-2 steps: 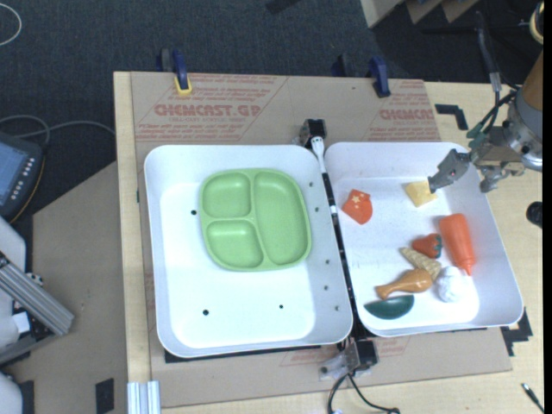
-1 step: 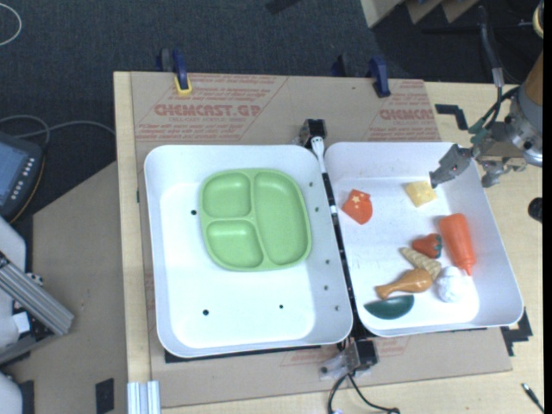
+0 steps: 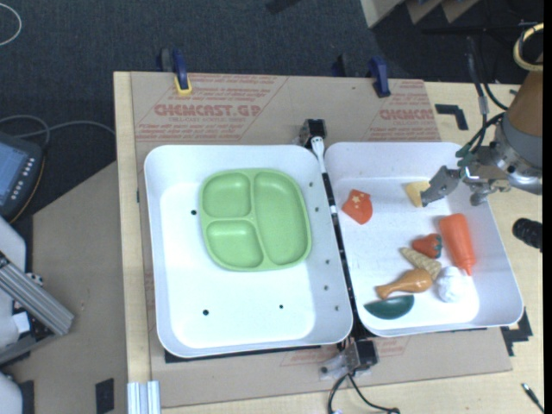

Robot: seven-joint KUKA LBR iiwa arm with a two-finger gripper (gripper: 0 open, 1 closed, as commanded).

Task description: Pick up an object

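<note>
The two-finger gripper (image 3: 457, 188) is spread and grasps nothing (fingers apart), positioned above the right white bin (image 3: 509, 296), near the orange plastic carrot (image 3: 459, 241).

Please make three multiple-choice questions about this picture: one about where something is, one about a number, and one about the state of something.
1. Where does the green divided plate lie?
A. in the left bin
B. in the right bin
C. on the floor

2. How many compartments does the plate have?
A. two
B. three
C. five

3. How is the gripper placed?
A. over the left bin
B. resting on the plate
C. over the right bin, near the yellow piece

Answers: 1 A, it lies on the floor of the left bin; 2 B, two small sections and one long one show; 3 C, it reaches in over the right bin's upper edge.
</note>
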